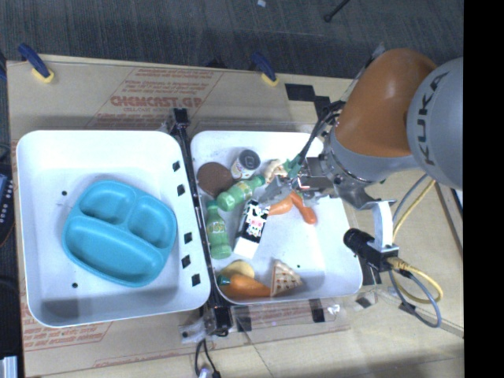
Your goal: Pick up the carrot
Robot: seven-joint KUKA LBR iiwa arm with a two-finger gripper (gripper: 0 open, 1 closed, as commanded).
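You see the grey arm [394, 124] reaching over the right bin [335, 278], its gripper [295, 186] low among the clutter; its state can't be told. The carrot [302, 209] lies just beside it, near the bin's middle.

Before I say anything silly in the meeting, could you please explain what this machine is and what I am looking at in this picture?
This is one camera fixed above a bench, looking down at a slant. The grey and orange shape at the right is a KUKA robot arm, driven by a program. Its gripper reaches into the right white bin, just above a small orange carrot, which it is meant to pick up. I cannot tell whether it grips anything. That bin also holds toy food: a green bottle, a cow-patterned carton, a pizza slice and a larger carrot at the front. The left white bin holds a blue divided plate.
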